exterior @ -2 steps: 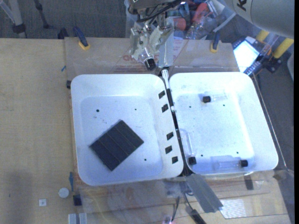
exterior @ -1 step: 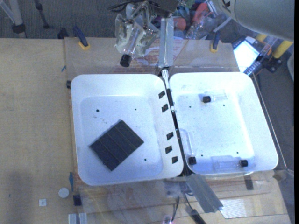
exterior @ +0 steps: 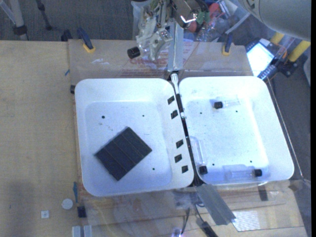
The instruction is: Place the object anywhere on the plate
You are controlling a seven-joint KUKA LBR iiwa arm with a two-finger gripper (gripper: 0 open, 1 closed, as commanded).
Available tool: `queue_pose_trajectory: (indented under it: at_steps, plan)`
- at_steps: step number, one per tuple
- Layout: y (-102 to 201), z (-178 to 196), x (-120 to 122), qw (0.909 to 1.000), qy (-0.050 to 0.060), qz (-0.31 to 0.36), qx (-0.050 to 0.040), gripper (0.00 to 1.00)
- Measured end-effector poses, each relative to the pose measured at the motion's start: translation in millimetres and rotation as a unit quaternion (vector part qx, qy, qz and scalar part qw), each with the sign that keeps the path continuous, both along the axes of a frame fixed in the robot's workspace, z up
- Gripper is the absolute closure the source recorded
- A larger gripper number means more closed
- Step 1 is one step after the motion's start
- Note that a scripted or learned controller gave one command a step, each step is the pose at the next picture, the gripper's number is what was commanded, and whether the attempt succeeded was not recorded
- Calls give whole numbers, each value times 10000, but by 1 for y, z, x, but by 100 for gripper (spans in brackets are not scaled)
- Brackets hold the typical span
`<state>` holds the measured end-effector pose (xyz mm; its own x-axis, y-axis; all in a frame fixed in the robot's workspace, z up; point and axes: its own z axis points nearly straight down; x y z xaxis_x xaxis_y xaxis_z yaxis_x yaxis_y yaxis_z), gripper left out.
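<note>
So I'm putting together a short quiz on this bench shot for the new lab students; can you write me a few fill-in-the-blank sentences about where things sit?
1. The dark ridged plate lies in the ____ bin.
2. The small black piece lies in the ____ bin.
3. The plate has ____ resting on it.
4. The gripper hangs beyond the bins' ____ edge.

Missing words: left; right; nothing; far

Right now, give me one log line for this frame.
arm: raised at top right, outside bins | plate: dark, in left bin, nothing on it | right bin: small dark object near back | placement: not done
</note>
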<state>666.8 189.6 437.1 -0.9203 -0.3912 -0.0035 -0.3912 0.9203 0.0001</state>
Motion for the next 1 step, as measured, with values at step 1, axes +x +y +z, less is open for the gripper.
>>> queue_pose_trajectory:
  at_steps: [1]
  plan:
    - [31, 0, 0, 9901, -30, 1404, 8, 100]
